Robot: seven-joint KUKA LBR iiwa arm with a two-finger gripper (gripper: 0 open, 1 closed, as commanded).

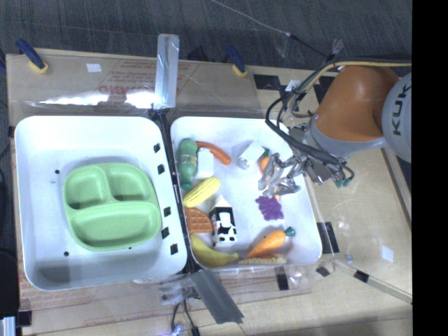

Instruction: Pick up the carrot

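The carrot, orange with a green top, lies near the front right corner of the right bin, tip pointing left. My gripper hangs over the bin's right middle, just above a purple bunch of grapes and well behind the carrot. A small orange piece shows right beside the gripper's left side. The carrot is apart from the gripper, with nothing touching it from above.
The right bin also holds a banana, a cow toy, a waffle, corn, a green bottle and a red chili. A green divided plate sits in the left bin. Cables trail from the wrist.
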